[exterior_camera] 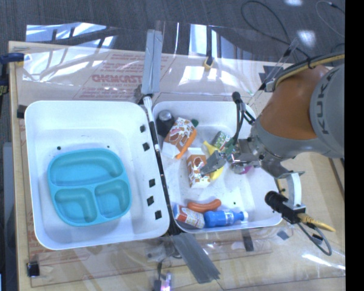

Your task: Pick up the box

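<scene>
The counter (42, 71) carried two shallow white bins side by side, a layout that gave the arm one bin to draw from and one to drop into. The left bin (42, 120) held just a blue divided tray (88, 185), lying flat near its middle, so that side looked like the receiving end. The right bin (264, 222) was the crowded one, and the arm (297, 111) reached over it from the right, its orange band above the wrist, bent low so the wrist could work among the clutter.

The box (196, 170), a small carton printed in brown and white, lay tilted near the middle of the right bin, with a similar printed pack (181, 133) above it and a dark round object (164, 121) in the upper left corner. A blue bottle (221, 217) lay on its side along the bin's near wall, with a red sausage-shaped toy (203, 205) just beside it.

The tool (213, 164) hung right at the box's right edge, angled down toward it, probably lined up for a grasp. Yellow and green pieces (218, 142) crowded the same spot, and I could not tell how the tool was set, nor whether it had hold of the box.
</scene>
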`<state>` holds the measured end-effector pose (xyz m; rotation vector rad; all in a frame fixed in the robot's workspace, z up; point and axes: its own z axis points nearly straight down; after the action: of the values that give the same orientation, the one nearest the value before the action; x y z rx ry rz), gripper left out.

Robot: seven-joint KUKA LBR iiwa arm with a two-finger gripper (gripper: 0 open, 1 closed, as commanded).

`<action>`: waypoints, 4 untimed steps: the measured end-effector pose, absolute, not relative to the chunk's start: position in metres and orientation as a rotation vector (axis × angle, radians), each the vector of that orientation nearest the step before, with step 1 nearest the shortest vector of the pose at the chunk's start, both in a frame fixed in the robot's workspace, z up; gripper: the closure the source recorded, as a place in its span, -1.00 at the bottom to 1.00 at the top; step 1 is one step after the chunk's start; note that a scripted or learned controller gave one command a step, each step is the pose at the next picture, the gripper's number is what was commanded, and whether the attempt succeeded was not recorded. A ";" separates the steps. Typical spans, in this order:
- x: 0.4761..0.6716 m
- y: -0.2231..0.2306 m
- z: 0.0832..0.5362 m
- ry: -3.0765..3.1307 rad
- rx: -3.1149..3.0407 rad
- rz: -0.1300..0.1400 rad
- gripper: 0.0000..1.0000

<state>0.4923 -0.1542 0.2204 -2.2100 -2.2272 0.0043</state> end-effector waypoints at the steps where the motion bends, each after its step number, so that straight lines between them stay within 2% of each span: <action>1: 0.505 -0.129 0.111 -2.324 -2.143 -0.017 -1.00; 2: 0.507 -0.131 0.123 -2.334 -2.143 -0.016 1.00; 3: 0.477 -0.098 0.232 -2.261 -2.180 0.001 1.00; 4: 0.476 -0.092 0.214 -1.665 -2.660 0.005 1.00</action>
<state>0.4762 -0.0917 0.2144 -2.6600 -1.6647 0.0053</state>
